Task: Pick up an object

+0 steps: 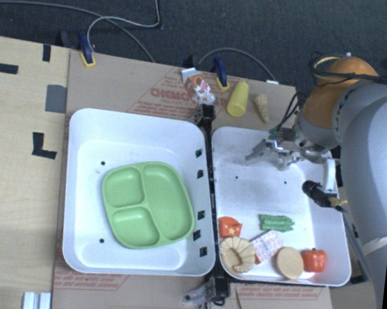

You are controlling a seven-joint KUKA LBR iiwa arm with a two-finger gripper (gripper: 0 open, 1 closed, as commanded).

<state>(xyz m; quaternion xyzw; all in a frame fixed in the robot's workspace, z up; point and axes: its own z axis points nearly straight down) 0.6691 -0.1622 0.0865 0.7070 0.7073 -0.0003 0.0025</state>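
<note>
My gripper (269, 157) hangs low over the far end of the right bin (246, 185), its two fingers spread apart, open, with nothing between them. The objects lie at the near end of that bin, well apart from the gripper: a green pea pod (276, 223), a red piece with a yellow star (229, 227), a ridged tan pastry (236, 254), a white and red packet (267, 246), a round tan bun (290, 262) and a red tomato-like piece (314, 259).
The left bin (90, 144) holds a green divided plate (147, 204). Beyond the bins on the cardboard lie a yellow bottle (238, 98), a tan cone (262, 108) and a small carton (198, 86). The arm's grey body (375, 158) covers the right bin's right side.
</note>
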